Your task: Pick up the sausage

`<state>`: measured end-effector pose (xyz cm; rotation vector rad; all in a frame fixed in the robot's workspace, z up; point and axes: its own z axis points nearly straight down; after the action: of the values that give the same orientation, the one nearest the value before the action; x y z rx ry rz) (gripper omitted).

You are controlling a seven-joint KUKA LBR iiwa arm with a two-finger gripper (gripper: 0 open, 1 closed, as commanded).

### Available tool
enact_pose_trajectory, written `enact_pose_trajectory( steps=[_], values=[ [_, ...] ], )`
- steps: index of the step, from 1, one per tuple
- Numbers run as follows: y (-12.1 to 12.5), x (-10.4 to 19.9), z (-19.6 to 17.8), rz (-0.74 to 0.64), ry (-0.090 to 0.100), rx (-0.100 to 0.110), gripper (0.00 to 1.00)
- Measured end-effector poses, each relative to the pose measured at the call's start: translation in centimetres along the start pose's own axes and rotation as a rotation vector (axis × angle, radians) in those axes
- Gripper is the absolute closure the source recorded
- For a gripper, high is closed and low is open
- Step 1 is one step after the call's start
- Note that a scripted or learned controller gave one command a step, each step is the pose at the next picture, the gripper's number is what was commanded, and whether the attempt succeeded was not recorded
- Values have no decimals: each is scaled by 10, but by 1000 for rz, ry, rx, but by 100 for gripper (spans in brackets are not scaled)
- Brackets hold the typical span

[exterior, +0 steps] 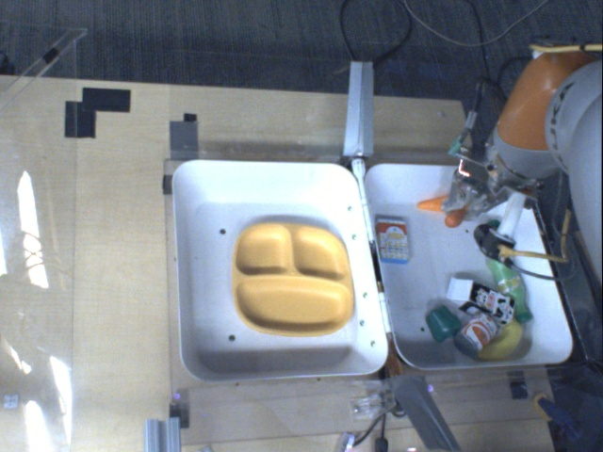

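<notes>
The arm [556, 111] reaches in from the right, its orange band high over the far right corner of the right bin [424, 281]; the gripper [466, 196] hangs low over that bin's far end, near the back wall; whether the claw is wide or narrow cannot be told, as its tip is a blur of grey and metal.

The sausage [455, 217], as far as it can be made out, is the short orange-red piece at the gripper's tip, touching it or just below it; whether it is gripped cannot be told; an orange carrot [431, 203] lies just to its left, pointing toward the divider.

A red and white packet [392, 239] lies flat by the divider, well apart from the gripper; in the near right corner sits a heap: a dark green cup [441, 323], a can [478, 332], a banana [504, 344] and a white box [464, 288], all close or touching.

The left bin [198, 252] holds a yellow tray [292, 276] with three compartments, set near its middle; black cables [377, 26] loop on the floor beyond the bench [94, 252].
</notes>
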<state>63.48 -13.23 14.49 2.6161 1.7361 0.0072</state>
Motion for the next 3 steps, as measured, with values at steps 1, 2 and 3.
enact_pose_trajectory(
  steps=[1,2,3],
  values=[
    [12,-5,-5,193,-2,-1,100],
    [17,52,-63,155,-1,-2,100],
    [17,52,-63,155,-1,-2,0]
  ],
)
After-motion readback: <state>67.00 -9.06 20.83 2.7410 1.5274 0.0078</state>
